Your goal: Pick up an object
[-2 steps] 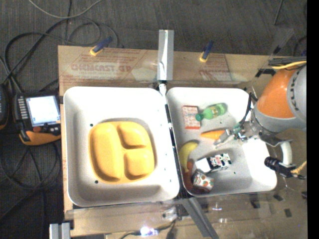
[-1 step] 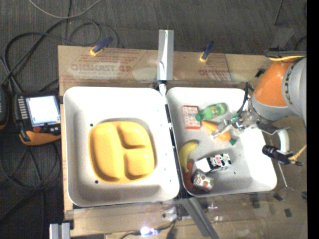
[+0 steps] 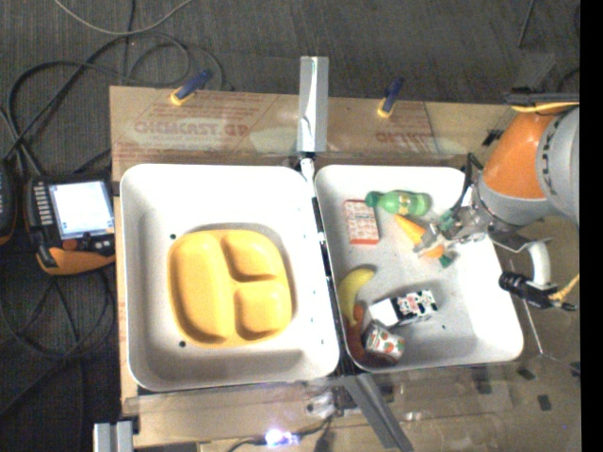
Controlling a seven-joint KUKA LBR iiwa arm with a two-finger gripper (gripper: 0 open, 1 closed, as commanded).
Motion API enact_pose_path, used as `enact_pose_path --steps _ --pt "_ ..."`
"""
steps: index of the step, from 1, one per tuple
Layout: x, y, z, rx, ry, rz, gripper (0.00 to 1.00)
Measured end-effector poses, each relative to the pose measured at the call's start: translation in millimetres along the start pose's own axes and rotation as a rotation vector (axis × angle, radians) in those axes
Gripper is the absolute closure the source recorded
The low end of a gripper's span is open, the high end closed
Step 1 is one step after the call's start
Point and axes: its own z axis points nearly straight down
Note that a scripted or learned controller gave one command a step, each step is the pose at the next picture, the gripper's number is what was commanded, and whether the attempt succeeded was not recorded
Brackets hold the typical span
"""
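Lower centre, right bin (image 3: 490, 342): red carton (image 3: 382, 341), black-and-white box (image 3: 407, 307), banana (image 3: 354, 290). Mid-right: gripper (image 3: 450, 236) low over an orange carrot-like piece (image 3: 415, 228), beside the green bottle (image 3: 399, 201). Finger state: cannot tell. Judged: nothing lifted yet; grasp and lift remain.

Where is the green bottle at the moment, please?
The green bottle lies on its side near the far edge of the right bin, between the red-and-white card and the end effector.

Tray (image 3: 231, 285) in left bin (image 3: 141, 252)
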Motion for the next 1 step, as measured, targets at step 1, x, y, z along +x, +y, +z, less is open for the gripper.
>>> enact_pose_path --steps 1 --pt "30.1 71.6 -83.2 0.013 0.001 -0.078 1.00"
